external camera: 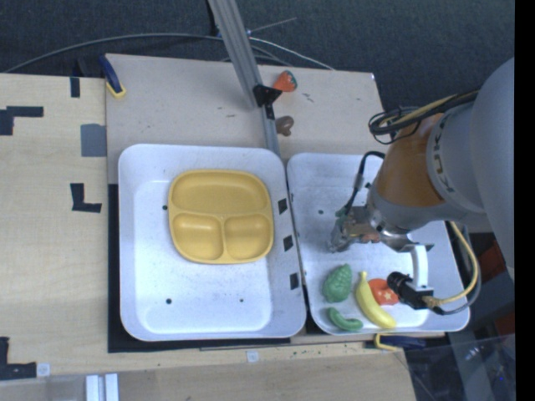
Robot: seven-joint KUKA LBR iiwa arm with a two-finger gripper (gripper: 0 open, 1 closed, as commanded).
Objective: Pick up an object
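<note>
In the right bin (318, 182), near its front edge, lie a green broccoli-like toy (338, 282), a yellow banana (373, 302), a red tomato (385, 291) partly behind the banana, and a small green pod (344, 318). My gripper (341, 234) is down in the middle of this bin, just behind the green broccoli-like toy and a little apart from it. Nothing shows held in it. The grey arm with its orange band (410, 174) reaches in from the right and covers the bin's right part.
The left bin (142, 307) bears a yellow divided plate (221, 215) in its back half. A slanted metal pole (238, 40) with an orange clip (286, 80) stands behind the bins. Black cables (393, 122) loop by the arm.
</note>
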